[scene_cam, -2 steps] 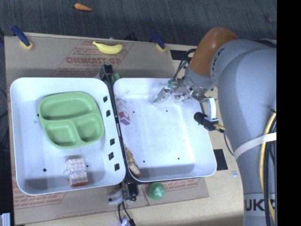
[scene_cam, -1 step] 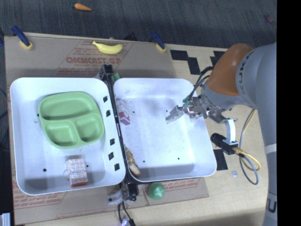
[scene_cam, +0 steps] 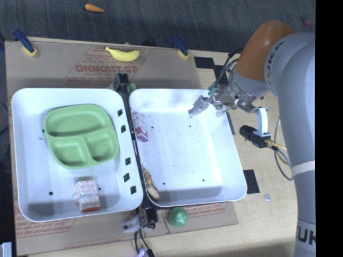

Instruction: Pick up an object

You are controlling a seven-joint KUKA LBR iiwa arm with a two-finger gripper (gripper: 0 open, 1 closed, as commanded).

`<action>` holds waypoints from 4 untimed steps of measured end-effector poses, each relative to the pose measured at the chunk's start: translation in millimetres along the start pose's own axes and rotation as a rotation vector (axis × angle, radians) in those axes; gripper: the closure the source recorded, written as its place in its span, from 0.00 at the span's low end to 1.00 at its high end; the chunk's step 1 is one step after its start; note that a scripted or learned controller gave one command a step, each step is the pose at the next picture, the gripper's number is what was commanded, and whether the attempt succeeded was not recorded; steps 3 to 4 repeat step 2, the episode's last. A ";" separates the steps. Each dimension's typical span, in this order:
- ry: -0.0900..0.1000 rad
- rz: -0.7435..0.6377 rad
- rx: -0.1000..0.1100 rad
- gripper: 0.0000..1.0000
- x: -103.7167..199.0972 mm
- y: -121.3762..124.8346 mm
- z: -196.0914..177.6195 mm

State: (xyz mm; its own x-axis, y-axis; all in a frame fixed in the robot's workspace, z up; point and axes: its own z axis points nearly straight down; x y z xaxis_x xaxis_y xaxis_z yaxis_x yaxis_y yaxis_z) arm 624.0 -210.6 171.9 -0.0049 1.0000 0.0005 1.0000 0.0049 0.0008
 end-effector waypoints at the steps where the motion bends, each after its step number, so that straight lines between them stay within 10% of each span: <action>1: 0.000 -0.001 0.004 0.00 0.6 -14.6 80.6; 2: -0.001 -0.004 0.004 1.00 1.0 -13.8 69.6; 4: -0.001 -0.004 0.004 1.00 1.0 -13.8 69.6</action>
